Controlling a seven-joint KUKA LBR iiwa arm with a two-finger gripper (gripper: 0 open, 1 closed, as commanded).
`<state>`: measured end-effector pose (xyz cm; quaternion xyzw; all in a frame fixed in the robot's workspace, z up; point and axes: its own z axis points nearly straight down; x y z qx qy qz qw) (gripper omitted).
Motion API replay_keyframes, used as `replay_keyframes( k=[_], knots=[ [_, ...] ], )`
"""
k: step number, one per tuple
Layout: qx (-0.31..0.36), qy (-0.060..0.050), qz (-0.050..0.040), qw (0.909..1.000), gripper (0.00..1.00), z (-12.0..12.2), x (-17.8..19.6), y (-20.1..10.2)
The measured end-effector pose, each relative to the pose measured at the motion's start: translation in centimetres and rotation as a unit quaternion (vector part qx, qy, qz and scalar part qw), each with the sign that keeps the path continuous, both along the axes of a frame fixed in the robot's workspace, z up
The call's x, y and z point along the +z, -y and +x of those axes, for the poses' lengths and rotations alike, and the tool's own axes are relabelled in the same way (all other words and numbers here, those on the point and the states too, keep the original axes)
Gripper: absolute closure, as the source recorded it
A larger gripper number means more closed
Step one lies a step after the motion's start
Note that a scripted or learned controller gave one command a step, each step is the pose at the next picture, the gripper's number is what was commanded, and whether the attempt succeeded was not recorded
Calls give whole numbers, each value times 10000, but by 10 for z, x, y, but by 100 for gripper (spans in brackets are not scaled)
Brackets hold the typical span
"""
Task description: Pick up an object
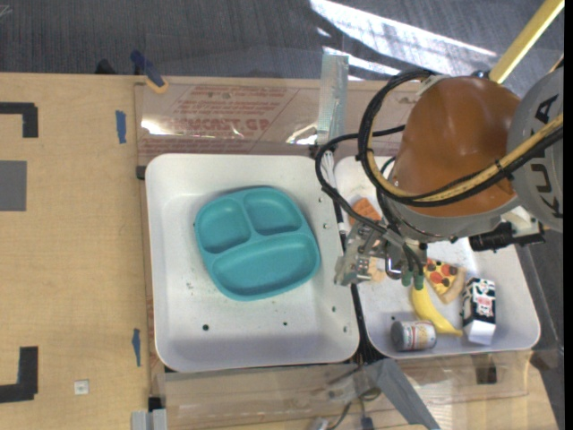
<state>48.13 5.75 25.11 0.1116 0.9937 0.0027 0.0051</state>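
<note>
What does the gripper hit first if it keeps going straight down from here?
Probably the white floor of the right bin near its left wall, since the gripper hangs there. The banana lies just to its right; depth is unclear.

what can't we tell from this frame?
- Gripper: small and cluttered with cables; whether it is open or shut is unclear.
- Right bin: its upper part is covered by the arm's orange band, so what lies there is hidden.
- Orange item: partly under cables, unidentifiable.
- Can and carton: labels too small to read.
</note>
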Motion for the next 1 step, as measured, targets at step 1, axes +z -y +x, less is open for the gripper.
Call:
replay_keyframes(
  k=[1],
  knots=[
    [2179,-36,-23,9760,100,-2,-31,-61]
  ],
)
